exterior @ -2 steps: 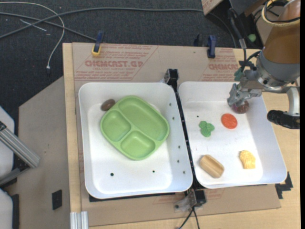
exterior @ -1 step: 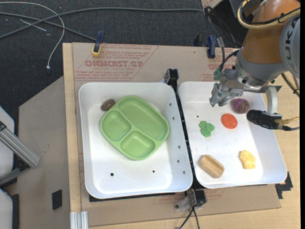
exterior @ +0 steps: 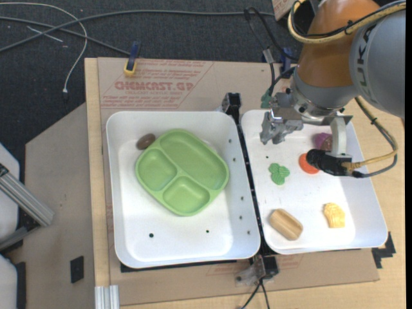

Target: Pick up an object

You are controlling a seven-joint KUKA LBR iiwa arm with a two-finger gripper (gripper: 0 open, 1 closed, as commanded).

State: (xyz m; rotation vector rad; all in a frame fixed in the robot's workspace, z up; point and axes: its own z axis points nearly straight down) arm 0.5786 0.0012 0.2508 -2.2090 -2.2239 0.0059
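Pincer (exterior: 273, 134) hangs over right bin (exterior: 373, 234), finger state unclear, perhaps empty. Green toy (exterior: 279, 173) just below it; orange piece (exterior: 309, 164) nearby to its right.

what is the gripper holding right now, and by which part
Nothing that can be seen. The gripper hangs over the upper left part of the right bin, with no object between its fingers; the green piece lies below it.

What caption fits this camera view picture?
Gripper hovers above right bin holding toy foods; green plate fills left bin.
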